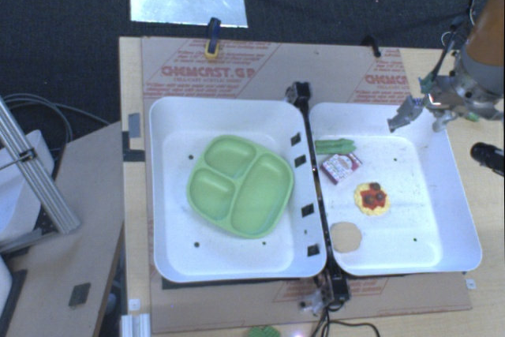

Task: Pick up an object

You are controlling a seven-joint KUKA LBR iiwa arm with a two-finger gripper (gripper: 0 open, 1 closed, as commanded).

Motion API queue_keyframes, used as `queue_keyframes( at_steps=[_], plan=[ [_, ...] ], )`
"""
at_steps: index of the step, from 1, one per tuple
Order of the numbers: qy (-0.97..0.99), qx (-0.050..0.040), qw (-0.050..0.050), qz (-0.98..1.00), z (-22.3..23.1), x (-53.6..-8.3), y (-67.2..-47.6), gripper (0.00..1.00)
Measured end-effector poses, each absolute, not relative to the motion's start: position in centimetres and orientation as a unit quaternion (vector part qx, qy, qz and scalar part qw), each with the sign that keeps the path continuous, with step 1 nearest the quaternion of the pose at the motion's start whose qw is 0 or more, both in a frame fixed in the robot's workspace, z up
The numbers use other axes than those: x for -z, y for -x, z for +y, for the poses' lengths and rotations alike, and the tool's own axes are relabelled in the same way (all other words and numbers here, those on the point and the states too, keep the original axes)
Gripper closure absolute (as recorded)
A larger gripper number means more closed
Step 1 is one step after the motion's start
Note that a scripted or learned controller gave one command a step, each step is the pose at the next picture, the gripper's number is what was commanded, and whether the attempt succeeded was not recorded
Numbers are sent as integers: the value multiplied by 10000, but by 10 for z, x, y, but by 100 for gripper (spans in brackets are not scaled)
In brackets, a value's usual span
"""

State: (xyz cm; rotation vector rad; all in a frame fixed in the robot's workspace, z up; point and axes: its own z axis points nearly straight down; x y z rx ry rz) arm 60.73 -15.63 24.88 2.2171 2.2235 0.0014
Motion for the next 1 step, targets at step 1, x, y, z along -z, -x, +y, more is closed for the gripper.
queue_keyframes(
  at_steps=[1],
  plan=[
    [-7052,4,-18,7090,-106,-188,-556,0]
  ],
)
